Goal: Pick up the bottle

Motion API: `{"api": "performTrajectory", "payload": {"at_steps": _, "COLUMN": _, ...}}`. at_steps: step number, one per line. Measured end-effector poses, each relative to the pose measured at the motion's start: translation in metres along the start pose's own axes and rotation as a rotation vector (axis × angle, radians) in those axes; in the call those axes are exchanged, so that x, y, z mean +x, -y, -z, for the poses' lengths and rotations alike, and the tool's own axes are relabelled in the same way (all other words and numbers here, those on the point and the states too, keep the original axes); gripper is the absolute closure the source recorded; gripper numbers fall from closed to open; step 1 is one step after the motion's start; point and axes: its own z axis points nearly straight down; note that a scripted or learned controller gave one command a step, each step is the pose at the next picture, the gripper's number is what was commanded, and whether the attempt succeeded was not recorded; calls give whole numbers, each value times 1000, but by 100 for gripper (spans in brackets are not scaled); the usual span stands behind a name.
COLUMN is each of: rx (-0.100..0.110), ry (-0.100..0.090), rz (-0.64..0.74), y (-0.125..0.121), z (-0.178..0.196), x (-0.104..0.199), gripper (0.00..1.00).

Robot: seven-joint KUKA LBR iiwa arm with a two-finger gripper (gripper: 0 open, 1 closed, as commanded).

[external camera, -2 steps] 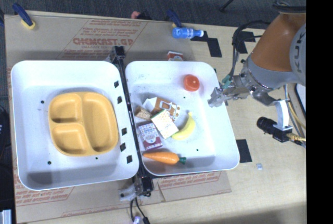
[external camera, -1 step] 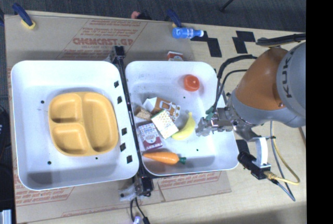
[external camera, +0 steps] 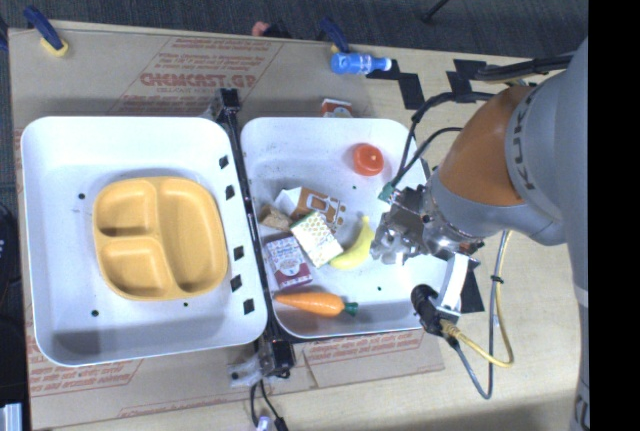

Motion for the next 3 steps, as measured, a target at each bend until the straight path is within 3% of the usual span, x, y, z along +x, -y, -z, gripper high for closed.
{"api": "performTrajectory", "payload": {"at_steps": 1, "rx": -1, "ry": 0, "rz": -317, "y": 3, "z": 4, "x": 6, "gripper": 100}}
{"api": "performTrajectory", "payload": {"at_steps": 2, "rx": 2, "ry": -1, "rz": -593, "y": -51, "z": -48, "x": -9, "gripper": 100}}
{"api": "performTrajectory", "payload": {"at_steps": 3, "rx": 5, "ry": -1, "rz": -725, "y": -26, "z": -21, "x": -49, "gripper": 100}}
